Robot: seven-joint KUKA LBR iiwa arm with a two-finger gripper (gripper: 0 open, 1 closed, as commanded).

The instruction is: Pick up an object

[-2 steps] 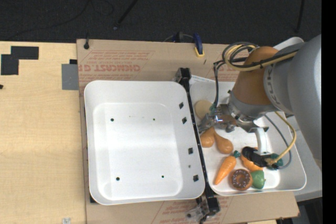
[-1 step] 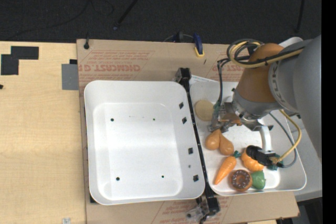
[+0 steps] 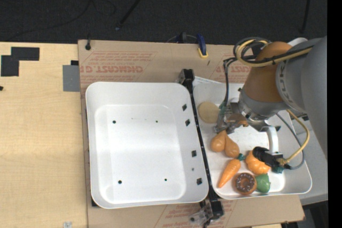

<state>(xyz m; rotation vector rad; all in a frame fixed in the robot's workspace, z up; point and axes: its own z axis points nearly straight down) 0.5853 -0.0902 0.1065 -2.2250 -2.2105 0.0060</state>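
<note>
My gripper [image 3: 226, 121] is low over the right bin [image 3: 299, 185], hanging under the grey wrist with its orange band. It is just above an orange gourd-shaped toy [image 3: 224, 144] and right of a beige round object [image 3: 208, 111]. Further front in the bin lie a toy carrot [image 3: 230, 171], an orange pepper-like toy [image 3: 257, 162], a chocolate donut [image 3: 246, 183] and a small green piece [image 3: 263, 183]. The wrist hides whatever is between the gripper's jaws.
The left bin [image 3: 101, 115] is beside the right one, with a black divider [image 3: 193, 131] between them. Cables loop around the wrist and trail over the right bin's far side. Both bins rest on a cardboard sheet [image 3: 133, 59].
</note>
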